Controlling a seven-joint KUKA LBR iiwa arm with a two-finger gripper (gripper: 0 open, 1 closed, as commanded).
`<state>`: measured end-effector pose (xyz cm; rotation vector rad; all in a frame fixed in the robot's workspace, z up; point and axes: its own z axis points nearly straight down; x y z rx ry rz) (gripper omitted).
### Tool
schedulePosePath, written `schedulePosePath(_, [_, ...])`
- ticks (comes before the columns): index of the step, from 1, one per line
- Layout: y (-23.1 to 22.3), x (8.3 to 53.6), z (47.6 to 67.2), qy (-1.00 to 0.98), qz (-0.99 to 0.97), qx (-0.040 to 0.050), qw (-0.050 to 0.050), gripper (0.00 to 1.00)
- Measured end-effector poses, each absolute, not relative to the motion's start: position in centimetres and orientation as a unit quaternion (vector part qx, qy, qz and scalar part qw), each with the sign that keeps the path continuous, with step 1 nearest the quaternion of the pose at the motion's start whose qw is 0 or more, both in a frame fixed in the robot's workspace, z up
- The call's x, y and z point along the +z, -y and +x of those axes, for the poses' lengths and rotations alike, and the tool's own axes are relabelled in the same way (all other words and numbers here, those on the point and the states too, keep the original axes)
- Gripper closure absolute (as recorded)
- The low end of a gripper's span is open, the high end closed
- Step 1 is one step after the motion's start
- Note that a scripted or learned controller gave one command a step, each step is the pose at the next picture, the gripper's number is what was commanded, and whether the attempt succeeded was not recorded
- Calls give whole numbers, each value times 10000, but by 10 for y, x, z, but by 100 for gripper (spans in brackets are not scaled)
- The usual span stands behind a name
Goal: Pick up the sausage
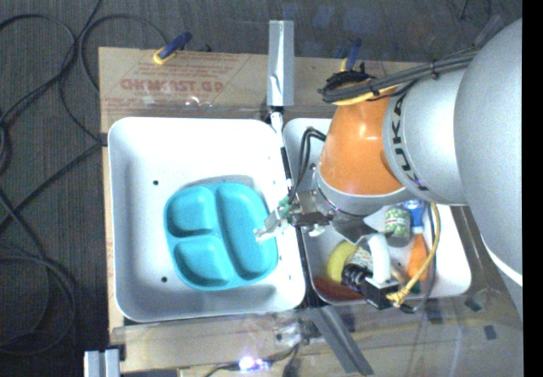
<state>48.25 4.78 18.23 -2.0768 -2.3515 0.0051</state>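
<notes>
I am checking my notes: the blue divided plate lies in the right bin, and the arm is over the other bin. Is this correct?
Not quite. The camera view shows the blue divided plate in the left bin, and the arm over the other bin, the right one.

Blue 3-compartment tray in left bin; yellow item in right bin.

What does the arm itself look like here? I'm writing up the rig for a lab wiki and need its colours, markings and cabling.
The arm is a bulky, rounded, light grey body with dark "KUKA" lettering on its side. Above the wrist sits a glossy orange band. Black cables run along its top, and a yellow cable loops near the wrist hardware.
</notes>
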Motion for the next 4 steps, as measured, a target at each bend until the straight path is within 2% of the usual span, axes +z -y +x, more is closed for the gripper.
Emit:
schedulePosePath(1, [-21, 183, 484, 7472, -6646, 10, 13, 0])
schedulePosePath(2, [-95, 182, 483, 7455, -6665, 20, 15, 0])
schedulePosePath(3, [-60, 263, 484, 7661, -6428, 17, -7, 0])
schedulePosePath(4, [-71, 182, 483, 7961, -6051, 18, 19, 0])
